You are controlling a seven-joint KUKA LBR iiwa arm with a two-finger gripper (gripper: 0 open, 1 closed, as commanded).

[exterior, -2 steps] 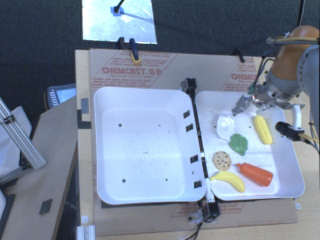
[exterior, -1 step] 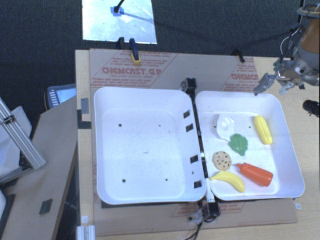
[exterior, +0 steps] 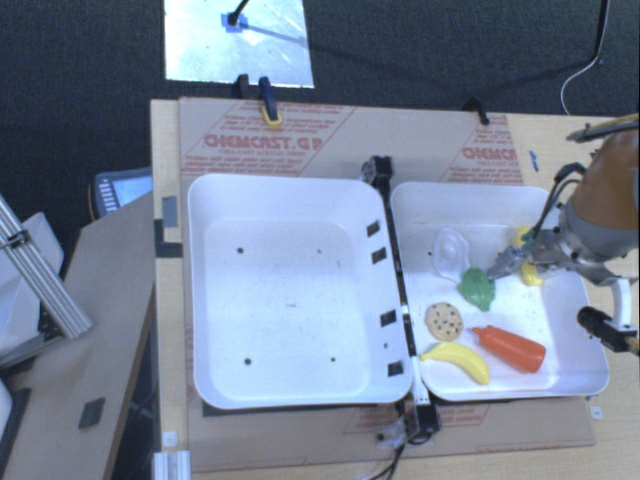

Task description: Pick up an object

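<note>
Reaching from the right, the jaws (exterior: 503, 266), their state impossible to tell, hover just beside a crinkled green toy lettuce (exterior: 477, 287) in the right bin (exterior: 580, 368), above a curved plastic banana (exterior: 458, 359).

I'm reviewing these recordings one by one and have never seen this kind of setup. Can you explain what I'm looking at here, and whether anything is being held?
This is one camera fixed above a bench, looking down at a slant. Two shallow white trays sit side by side: the left tray and the right tray. The grey and orange shape entering from the right is a robot arm; its gripper is lowered into the right tray, beside a green toy. Whether it grips anything is too small to tell. Also in that tray lie a banana, an orange bottle, a cookie, a clear plastic piece and a small yellow thing partly hidden by the arm. The job is to pick up one object.
</note>
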